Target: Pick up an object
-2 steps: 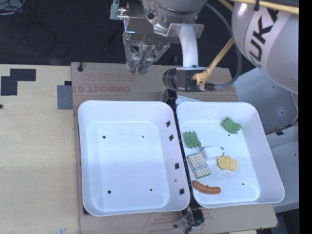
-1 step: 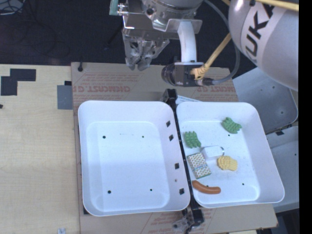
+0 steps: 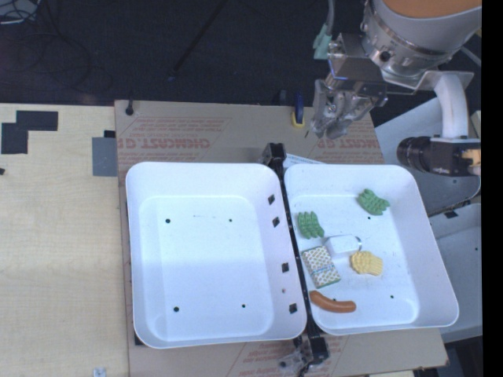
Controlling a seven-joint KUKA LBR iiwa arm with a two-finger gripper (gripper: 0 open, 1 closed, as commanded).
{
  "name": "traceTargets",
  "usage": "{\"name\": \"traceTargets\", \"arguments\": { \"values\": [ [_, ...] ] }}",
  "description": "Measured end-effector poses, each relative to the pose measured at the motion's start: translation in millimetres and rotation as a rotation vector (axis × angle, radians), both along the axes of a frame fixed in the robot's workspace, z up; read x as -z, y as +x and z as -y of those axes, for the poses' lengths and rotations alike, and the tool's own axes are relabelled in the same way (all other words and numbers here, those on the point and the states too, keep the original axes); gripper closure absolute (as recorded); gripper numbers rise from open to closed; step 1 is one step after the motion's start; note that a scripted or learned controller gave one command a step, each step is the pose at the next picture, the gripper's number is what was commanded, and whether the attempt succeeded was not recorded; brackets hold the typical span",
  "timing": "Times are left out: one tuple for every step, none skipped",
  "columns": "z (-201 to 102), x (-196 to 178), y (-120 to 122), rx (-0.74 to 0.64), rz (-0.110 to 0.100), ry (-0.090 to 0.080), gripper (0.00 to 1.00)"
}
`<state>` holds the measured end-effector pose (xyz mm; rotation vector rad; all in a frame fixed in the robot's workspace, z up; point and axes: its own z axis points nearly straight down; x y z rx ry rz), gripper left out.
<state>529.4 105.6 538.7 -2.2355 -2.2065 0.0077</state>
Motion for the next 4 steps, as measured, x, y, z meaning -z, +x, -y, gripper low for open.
{"name": "traceTargets", "arguments": {
  "values": [
    [-40, 1, -19, -0.016, -0.001, 0.002, 1.0],
    [-13, 212, -23, -0.01, -0.016, -0.003, 1.0],
    [41, 102, -54, -0.01, 0.008, 0.003, 1.0],
    [13, 64, -53, -0.016, 0.005, 0.003, 1.0]
  ]
}}
